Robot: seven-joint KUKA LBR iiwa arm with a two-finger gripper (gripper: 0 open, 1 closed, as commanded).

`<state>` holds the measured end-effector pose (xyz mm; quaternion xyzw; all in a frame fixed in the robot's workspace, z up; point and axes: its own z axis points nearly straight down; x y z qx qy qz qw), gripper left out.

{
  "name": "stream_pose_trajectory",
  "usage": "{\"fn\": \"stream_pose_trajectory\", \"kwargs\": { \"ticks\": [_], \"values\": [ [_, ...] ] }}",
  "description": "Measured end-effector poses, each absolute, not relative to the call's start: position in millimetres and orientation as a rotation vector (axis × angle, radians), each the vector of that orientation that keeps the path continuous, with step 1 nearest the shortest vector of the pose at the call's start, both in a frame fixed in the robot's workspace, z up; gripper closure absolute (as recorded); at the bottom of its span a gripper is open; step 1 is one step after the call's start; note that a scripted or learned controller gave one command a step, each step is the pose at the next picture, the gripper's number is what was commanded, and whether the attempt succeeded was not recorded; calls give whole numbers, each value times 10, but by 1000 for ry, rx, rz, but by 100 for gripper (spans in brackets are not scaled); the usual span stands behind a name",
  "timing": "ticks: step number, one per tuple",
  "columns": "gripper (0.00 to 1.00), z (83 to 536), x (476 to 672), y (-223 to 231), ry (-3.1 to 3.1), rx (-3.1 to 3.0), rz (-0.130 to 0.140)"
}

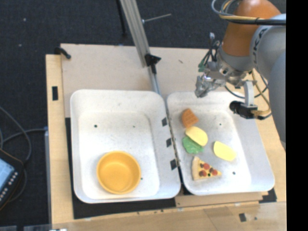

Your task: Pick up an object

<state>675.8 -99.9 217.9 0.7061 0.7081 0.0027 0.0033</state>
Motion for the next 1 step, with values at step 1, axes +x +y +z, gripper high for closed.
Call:
{"fn": "stream_pose_trajectory", "kwargs": {
  "ticks": [1],
  "values": [
    [100,2134,6764,-1007,2223,2217,2]
  ]
}}
